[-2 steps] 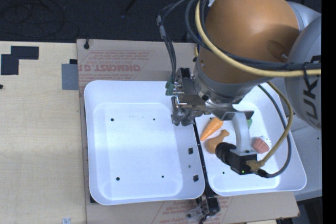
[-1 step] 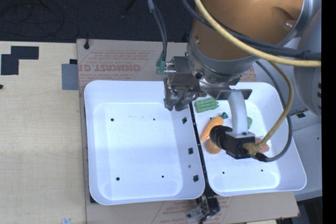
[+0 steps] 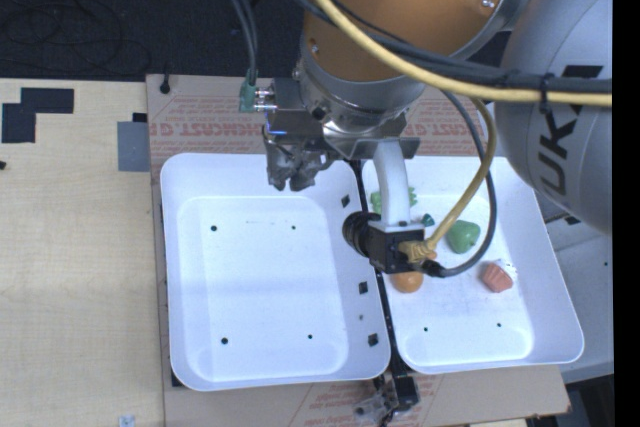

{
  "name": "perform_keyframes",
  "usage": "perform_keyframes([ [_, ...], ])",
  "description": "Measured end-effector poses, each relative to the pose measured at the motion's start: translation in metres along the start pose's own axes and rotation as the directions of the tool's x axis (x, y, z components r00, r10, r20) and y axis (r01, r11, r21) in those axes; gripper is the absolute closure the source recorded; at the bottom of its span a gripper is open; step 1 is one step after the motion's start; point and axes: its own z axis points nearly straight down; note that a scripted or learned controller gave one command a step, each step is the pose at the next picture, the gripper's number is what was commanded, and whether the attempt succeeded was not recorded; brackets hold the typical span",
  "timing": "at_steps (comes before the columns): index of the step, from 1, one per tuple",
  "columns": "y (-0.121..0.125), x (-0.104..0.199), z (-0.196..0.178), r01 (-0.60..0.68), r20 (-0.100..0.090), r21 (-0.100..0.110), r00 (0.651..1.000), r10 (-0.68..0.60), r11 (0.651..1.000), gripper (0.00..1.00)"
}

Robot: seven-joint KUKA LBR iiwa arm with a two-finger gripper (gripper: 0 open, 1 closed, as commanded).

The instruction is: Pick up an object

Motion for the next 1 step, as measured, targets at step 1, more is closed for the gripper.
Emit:
perform_keyframes([
  [1, -0.0014, -0.0013, 0.0008, -0.001, 0.001, 0.003, 1.0, 0.001, 1.0, 0.0],
])
